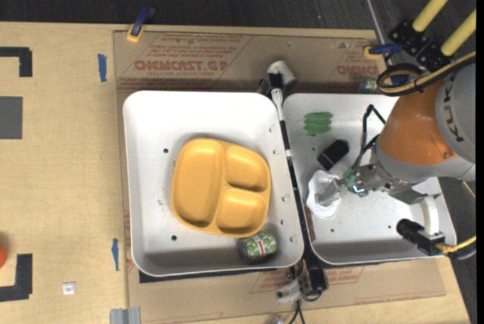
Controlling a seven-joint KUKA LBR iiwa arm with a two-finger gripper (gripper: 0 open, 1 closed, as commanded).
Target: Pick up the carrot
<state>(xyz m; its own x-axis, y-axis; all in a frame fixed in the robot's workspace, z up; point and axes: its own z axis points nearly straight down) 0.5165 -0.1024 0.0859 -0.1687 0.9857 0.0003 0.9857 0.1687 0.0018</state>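
Presently, item one: pale translucent two-finger gripper (325,192), low over the right shallow white plastic bin (378,239), toward its 8 o'clock side; opening cannot be told, nothing seen held. At its 12 o'clock, close: black blocky object (333,154). Item two: small orange-red object (2,256), frame's 8 o'clock edge, well outside both bins; possibly the carrot, cannot tell.
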